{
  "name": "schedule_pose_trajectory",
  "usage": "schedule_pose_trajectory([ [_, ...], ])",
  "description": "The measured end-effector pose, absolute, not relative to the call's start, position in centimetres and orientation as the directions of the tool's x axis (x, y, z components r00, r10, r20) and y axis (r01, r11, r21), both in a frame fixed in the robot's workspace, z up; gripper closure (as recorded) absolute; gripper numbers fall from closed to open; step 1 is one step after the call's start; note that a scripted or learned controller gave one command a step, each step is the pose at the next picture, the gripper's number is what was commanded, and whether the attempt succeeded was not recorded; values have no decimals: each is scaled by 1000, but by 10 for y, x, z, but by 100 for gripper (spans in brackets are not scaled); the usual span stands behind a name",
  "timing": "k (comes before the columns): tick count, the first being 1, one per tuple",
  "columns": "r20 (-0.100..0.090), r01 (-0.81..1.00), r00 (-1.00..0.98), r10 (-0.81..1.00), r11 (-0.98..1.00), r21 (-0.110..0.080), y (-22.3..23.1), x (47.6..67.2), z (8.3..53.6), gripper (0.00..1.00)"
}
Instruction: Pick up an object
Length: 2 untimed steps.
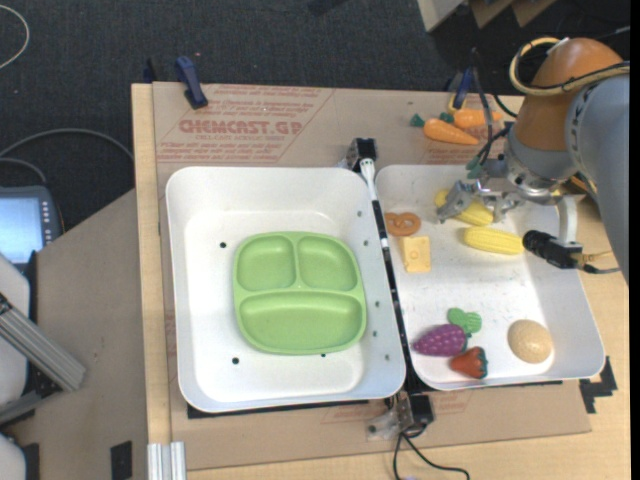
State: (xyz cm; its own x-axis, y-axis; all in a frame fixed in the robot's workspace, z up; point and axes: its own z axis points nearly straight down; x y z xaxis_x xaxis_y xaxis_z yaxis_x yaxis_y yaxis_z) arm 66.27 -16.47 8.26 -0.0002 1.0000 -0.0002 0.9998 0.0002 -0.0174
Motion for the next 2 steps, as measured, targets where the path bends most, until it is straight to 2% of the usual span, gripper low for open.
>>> schedule_pose_trajectory([
  [2, 0, 1000, 0, 1000, 0, -17, -166, 663, 83, 0],
])
